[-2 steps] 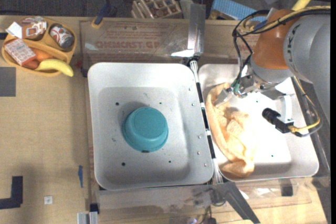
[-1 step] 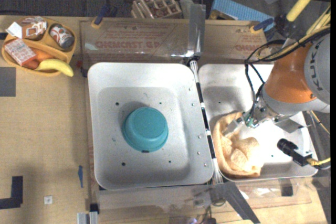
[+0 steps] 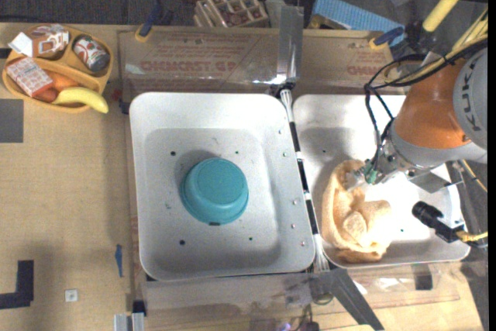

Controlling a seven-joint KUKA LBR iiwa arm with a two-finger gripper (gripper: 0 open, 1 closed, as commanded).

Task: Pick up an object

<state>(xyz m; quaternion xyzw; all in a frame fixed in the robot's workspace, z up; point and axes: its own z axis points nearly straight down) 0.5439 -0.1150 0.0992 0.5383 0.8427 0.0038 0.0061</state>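
A teal bowl [image 3: 216, 190] lies upside down in the middle of the left bin [image 3: 155, 128]. A crumpled tan cloth [image 3: 353, 217] lies in the near left part of the right bin [image 3: 325, 120]. My gripper [image 3: 364, 177] is down at the cloth's upper edge, reaching in from the right below the orange band. The fingertips are small and blurred against the cloth.
A yellow tray [image 3: 46, 93] with a banana and food packets sits on the bench at the far left. A clear plastic sheet [image 3: 232, 58] lies behind the bins. Boxes and cables clutter the back.
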